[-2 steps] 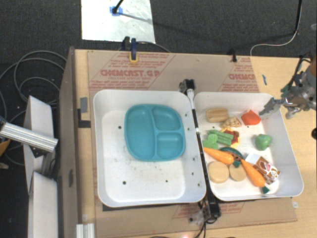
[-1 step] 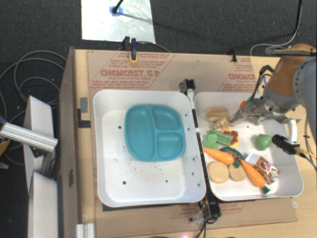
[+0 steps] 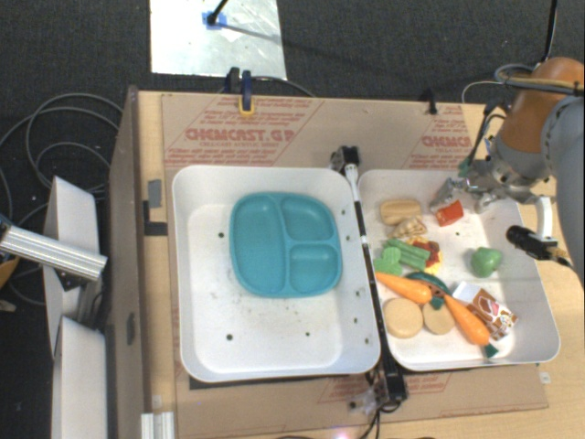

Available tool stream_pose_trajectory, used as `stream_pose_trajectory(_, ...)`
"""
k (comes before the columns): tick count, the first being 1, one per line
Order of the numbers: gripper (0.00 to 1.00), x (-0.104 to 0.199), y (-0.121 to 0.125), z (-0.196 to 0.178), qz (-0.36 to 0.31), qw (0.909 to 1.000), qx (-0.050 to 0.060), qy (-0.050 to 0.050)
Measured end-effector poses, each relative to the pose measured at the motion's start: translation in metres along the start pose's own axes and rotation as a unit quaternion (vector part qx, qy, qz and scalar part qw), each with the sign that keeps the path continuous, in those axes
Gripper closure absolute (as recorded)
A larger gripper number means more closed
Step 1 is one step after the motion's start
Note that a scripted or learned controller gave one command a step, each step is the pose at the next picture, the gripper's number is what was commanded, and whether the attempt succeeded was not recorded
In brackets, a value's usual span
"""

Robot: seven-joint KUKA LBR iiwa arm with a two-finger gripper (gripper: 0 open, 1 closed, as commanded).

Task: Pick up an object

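Observation:
My gripper [image 3: 460,197] hangs over the back of the right bin [image 3: 539,337], reaching in from the right. A small red piece [image 3: 450,213] lies right at its tip, touching or just under it; I cannot tell if it is gripped. Around it in this bin lie a tan bread piece [image 3: 399,210], green bean pods [image 3: 404,253], an orange carrot [image 3: 408,288], two tan round discs [image 3: 402,318], a second carrot [image 3: 467,324], a green pepper [image 3: 485,261] and a printed packet [image 3: 494,314].
The left bin [image 3: 206,337] holds a teal divided plate [image 3: 284,245]. A black clamp [image 3: 346,160] sits at the back of the rim between the two bins. A black part [image 3: 532,241] juts in over the right bin's right side. Cables lie left of the bench.

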State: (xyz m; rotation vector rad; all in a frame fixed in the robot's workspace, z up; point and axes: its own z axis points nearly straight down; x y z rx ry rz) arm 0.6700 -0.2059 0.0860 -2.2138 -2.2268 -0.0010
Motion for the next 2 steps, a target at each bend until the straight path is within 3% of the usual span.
stream_pose_trajectory(1, 0.00, 0.088, 0.000, 0.001, -0.003, 1.0000, -0.001, 0.001)
stream_pose_trajectory(2, 1.00, 0.082, 0.001, -0.011, -0.001, 1.0000, -0.003, -0.001)
